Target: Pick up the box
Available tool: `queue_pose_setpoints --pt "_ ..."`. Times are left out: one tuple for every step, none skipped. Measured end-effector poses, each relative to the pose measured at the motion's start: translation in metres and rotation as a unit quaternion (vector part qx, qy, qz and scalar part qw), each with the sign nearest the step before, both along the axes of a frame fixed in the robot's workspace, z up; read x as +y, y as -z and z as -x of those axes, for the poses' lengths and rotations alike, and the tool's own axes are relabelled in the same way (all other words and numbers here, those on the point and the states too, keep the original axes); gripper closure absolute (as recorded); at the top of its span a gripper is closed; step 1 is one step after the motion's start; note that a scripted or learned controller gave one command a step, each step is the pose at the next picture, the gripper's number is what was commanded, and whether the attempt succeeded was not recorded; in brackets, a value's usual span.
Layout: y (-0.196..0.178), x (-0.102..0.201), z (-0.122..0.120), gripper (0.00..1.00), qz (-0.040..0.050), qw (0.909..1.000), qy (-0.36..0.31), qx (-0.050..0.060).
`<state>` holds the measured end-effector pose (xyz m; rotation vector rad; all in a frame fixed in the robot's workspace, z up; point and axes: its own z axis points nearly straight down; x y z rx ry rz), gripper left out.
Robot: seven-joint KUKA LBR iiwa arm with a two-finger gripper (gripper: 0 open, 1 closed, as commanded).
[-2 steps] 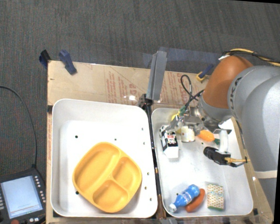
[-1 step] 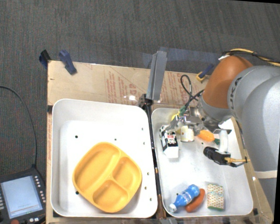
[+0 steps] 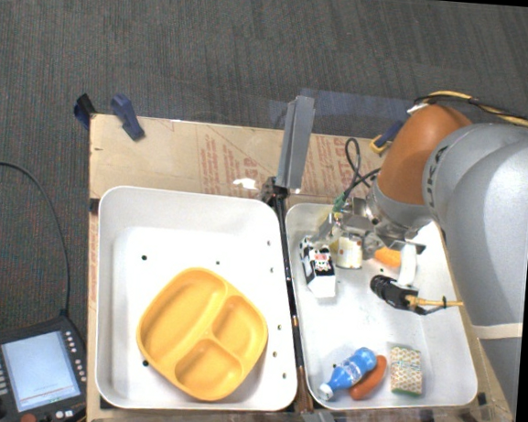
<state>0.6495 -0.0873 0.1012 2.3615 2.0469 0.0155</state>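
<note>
Two white bins are sitting side by side on my feed. I am seeing the gripper (image 3: 343, 247) hanging over the far end of the right bin (image 3: 453, 355), and I cannot tell how it is set. The box (image 3: 319, 269) is lying just beside it, near that bin's left wall. A yellow tray (image 3: 203, 333) is occupying the left bin (image 3: 126, 212).

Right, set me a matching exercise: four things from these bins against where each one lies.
Things:
1 yellow tray
2 box
3 blue bottle
4 patterned packet

Places:
A right bin, lower right corner of the view
B left bin
C right bin, upper part, by the wall next to the left bin
D right bin, lower edge, against an orange-red sausage shape

Pairs: 1-B; 2-C; 3-D; 4-A
</note>
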Motion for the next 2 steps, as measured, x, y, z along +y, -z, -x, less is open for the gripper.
queue_pose_setpoints --pt "-0.013 0.001 -0.001 1.00 -0.0002 1.0000 -0.003 -0.001" --pt "-0.085 0.044 0.060 1.00 -0.0032 0.9990 -0.044 0.011"
